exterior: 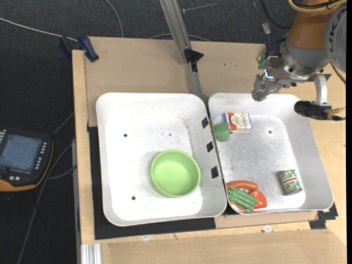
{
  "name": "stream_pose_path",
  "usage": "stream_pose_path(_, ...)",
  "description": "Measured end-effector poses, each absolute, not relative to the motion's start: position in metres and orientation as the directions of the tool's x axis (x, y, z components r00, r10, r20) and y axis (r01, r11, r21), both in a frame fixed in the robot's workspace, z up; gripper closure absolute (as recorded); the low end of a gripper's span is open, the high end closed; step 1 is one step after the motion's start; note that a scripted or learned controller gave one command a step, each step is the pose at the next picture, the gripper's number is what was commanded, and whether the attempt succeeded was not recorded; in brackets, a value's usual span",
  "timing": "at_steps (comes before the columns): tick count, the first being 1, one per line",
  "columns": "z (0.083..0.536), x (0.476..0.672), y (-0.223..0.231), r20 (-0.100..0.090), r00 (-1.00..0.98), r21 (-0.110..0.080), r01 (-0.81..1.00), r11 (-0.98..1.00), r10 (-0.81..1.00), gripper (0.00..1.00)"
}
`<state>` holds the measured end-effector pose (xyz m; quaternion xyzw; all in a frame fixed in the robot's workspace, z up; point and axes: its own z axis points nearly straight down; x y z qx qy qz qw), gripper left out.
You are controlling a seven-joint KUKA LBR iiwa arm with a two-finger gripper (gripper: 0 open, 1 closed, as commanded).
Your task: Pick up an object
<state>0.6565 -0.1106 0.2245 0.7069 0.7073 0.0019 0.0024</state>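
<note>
Grey-and-orange arm (pixel 313 21) hangs over the right bin's (pixel 308 147) far rim, finger state impossible to tell.

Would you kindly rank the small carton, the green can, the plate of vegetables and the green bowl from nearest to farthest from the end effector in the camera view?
From the end effector, above the right bin's far edge:
1. Small carton, far part of the right bin.
2. Green can, near right corner of the right bin.
3. Plate of vegetables, near left corner of the right bin.
4. Green bowl, in the left bin.
</note>
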Motion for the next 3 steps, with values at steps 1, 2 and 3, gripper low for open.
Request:
stream_pose_path(1,0.203,0.656,-0.110,0.000,0.000,-0.001,1.000,0.000,1.000,1.00)
stream_pose_path(2,0.203,0.662,-0.066,0.001,-0.004,0.001,1.000,0.004,1.000,1.00)
stream_pose_path(3,0.214,0.669,-0.022,0.001,-0.004,0.002,1.000,0.004,1.000,1.00)
